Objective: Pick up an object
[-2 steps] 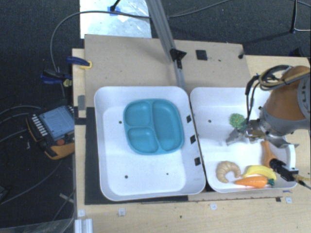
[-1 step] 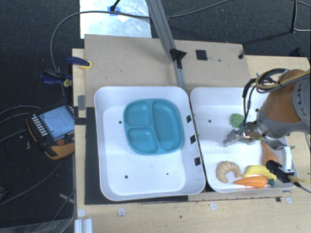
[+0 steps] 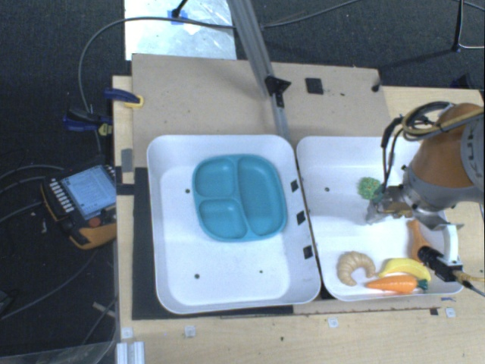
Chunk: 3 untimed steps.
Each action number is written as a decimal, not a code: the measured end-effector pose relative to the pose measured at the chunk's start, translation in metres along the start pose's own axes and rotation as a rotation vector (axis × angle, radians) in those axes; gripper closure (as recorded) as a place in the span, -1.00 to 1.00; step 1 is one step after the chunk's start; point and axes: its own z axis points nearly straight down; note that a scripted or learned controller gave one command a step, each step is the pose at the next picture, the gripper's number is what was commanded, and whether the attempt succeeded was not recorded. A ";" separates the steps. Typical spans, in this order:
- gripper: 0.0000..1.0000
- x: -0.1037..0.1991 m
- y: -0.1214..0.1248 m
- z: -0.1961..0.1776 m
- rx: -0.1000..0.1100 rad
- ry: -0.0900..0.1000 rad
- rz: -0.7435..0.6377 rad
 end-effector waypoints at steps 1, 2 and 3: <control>1.00 0.006 0.009 -0.049 0.007 0.002 -0.004; 1.00 0.006 0.011 -0.103 0.005 0.001 -0.004; 1.00 0.066 0.012 -0.099 0.011 0.005 -0.009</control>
